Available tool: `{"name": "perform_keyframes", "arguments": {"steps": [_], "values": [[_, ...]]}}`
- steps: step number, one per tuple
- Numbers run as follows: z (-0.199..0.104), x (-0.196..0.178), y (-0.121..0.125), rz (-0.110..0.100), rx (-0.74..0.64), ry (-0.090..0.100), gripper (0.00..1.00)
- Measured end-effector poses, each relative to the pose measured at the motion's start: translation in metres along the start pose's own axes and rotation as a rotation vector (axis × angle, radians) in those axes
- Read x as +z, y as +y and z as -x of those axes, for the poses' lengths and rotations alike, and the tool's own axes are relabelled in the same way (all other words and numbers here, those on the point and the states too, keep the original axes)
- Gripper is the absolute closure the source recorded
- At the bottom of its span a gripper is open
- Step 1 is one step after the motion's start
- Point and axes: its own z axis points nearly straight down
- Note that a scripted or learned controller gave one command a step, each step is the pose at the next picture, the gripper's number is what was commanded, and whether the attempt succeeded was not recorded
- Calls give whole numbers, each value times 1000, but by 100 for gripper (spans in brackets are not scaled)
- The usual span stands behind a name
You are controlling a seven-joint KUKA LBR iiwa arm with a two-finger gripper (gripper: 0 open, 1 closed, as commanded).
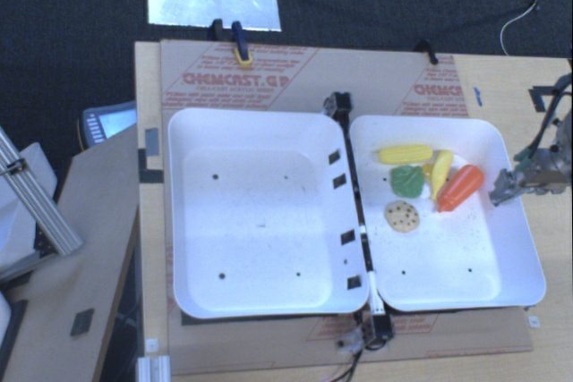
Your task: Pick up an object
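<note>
Orange and smooth, the toy carrot [460,188] lies at a slant in the upper right part of the right bin [448,295], and we see it as the piece nearest the claw [503,189]. That claw sits at the right edge of the frame, just over the bin's right rim, near the carrot's thick end but apart from it; we cannot tell whether it is spread or pressed together, as it is small and blurred.

Left of the carrot we find a yellow banana-like piece [440,172] touching it, a green leafy lump [408,182] beside that, and a yellow corn cob [405,155] lying crosswise above them. Below the green lump rests a round tan cookie [403,216] with dark specks.

Both bins are shallow white plastic with rounded corners. We see the left bin [255,224] at the centre of the frame, joined to the right one along a dark clipped seam. They rest on a brown printed cardboard sheet [235,78] over the pale wooden tabletop [148,85].
</note>
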Motion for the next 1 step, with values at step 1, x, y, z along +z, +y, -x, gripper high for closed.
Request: {"name": "perform_keyframes", "arguments": {"steps": [1], "values": [[50, 73, -7, -16, 21, 2, 100]]}}
